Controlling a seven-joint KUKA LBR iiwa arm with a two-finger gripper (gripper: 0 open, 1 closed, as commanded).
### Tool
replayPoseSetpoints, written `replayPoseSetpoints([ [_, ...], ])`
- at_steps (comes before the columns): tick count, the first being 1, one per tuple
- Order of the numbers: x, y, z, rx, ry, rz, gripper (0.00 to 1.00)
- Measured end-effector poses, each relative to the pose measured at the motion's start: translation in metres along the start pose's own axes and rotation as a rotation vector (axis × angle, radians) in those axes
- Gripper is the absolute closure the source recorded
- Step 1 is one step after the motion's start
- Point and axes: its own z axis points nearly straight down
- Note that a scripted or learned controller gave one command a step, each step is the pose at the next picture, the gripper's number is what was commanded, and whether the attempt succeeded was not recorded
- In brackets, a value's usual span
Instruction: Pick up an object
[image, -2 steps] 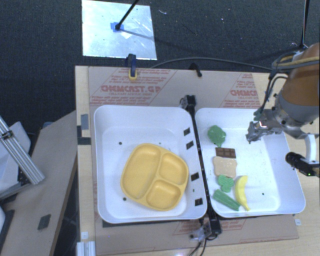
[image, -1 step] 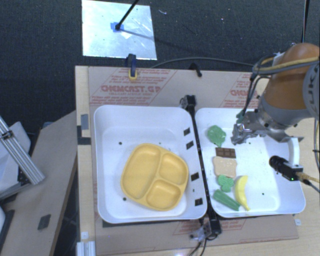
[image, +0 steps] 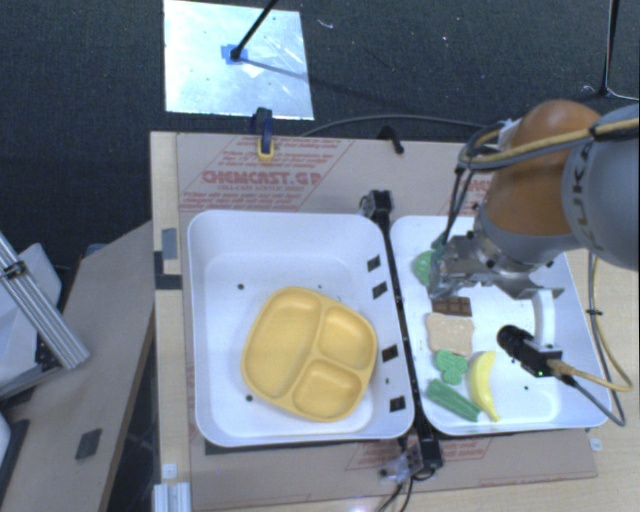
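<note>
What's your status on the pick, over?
Gripper low in right bin, grasp unconfirmed. Green piece at its tip; brown block, bread slice, banana close beside. Yellow plate in left bin, out of the way.

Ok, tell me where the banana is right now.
In the camera view the banana lies in the right bin, near its front edge, just right of the green pod and nearer the front than the slice of bread.

Yellow plate (image: 310, 353) (three compartments) lies in left bin (image: 228, 250).
</note>
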Motion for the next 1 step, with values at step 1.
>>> replayPoseSetpoints([
  [1, 0.0604, -0.0165, -0.0058, 0.000, 0.001, -0.002, 1.00],
])
